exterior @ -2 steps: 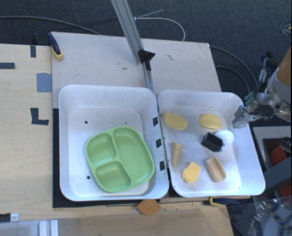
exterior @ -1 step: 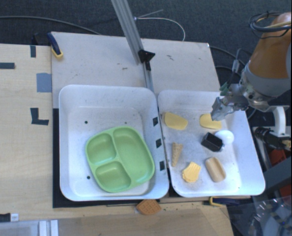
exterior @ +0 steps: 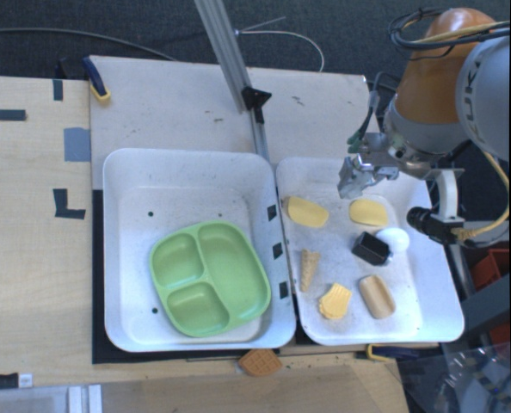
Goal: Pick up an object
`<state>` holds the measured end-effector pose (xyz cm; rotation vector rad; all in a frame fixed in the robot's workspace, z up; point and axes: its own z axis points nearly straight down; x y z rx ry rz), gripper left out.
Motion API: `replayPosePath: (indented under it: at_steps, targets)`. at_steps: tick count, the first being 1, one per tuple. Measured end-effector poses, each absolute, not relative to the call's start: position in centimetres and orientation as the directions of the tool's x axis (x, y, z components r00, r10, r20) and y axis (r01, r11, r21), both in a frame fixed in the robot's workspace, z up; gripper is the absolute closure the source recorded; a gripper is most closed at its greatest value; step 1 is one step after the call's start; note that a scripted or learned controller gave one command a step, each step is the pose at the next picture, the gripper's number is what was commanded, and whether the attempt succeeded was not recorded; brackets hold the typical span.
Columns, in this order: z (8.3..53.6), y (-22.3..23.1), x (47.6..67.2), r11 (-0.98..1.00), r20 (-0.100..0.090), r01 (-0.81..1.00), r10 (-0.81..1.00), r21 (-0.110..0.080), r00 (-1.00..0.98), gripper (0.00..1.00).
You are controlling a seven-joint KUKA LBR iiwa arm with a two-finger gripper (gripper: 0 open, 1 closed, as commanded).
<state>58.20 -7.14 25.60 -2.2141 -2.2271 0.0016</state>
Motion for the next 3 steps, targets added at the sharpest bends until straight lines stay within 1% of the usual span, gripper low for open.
replayPosePath:
  at_steps: [1,2,3]
  targets:
    - [25.8,-1.9,60.3,0.007,0.001,1.000,1.000,0.000,-0.007,1.00]
    - [24.8,3.7,62.1,0.007,0.001,1.000,1.000,-0.001,-0.007,1.00]
    - [24.5,8.6,64.5,0.006,0.001,1.000,1.000,0.000,-0.006,1.00]
